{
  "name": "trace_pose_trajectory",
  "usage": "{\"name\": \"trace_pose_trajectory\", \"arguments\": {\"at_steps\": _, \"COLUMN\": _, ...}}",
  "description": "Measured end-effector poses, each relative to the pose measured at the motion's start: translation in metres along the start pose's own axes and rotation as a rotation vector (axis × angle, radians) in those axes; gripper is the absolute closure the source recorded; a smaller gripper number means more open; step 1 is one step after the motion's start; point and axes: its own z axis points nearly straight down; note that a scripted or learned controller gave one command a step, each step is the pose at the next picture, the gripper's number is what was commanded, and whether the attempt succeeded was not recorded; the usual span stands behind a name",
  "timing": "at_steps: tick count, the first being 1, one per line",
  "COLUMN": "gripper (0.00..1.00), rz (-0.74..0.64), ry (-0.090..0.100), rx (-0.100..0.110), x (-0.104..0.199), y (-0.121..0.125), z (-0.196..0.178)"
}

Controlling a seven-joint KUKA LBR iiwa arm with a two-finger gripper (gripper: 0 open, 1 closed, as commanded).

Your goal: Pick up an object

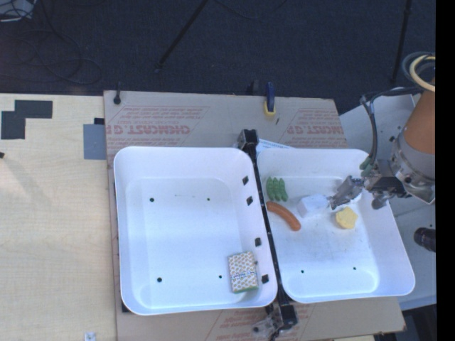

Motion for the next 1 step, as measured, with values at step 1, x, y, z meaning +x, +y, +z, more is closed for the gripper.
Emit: {"name": "trace_pose_trajectory", "arguments": {"at_steps": 1, "gripper": 0.0, "rz": 0.008, "ry": -0.007, "rx": -0.012, "x": -0.079, "y": -0.0444, "z": -0.1091}}
